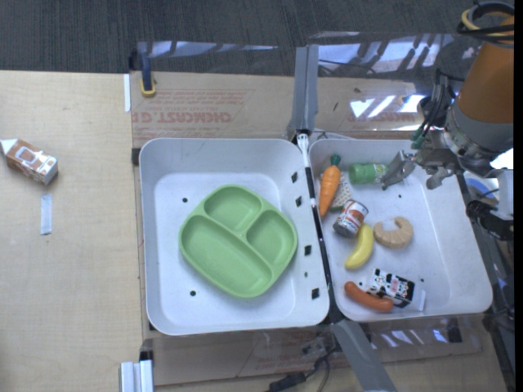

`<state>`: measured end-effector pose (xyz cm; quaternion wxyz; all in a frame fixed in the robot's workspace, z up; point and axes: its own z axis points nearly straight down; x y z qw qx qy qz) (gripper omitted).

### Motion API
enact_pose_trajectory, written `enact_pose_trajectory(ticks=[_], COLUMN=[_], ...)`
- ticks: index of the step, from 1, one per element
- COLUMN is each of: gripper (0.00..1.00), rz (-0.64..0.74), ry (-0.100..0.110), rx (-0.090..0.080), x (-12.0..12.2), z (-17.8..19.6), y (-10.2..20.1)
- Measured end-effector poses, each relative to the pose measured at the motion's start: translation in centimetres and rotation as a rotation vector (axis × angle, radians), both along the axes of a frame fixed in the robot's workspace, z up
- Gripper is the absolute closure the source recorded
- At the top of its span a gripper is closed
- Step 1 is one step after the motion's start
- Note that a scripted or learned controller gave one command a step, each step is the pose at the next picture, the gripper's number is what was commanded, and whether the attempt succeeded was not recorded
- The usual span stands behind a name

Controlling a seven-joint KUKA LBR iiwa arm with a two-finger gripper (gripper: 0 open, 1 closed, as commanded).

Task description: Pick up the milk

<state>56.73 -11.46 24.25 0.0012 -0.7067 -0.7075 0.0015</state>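
The milk is a small white carton with black cow patches, lying on its side near the front edge of the right bin. It touches a red sausage on its left. My gripper hangs over the back of the right bin, well behind the milk and to the right of a green bottle. Its two dark fingers stand open with nothing between them.
The right bin also holds a carrot, a tin can, a banana and a croissant. A green divided plate lies in the left bin. A small brown-and-white carton lies on the bench at far left.
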Motion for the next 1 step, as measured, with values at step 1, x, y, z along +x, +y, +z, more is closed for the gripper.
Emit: enact_pose_trajectory(ticks=[1], gripper=[0.0], rz=[-0.008], ry=[-0.019], rx=[0.001], x=[-6.51], z=[-14.04], y=[-0.29])
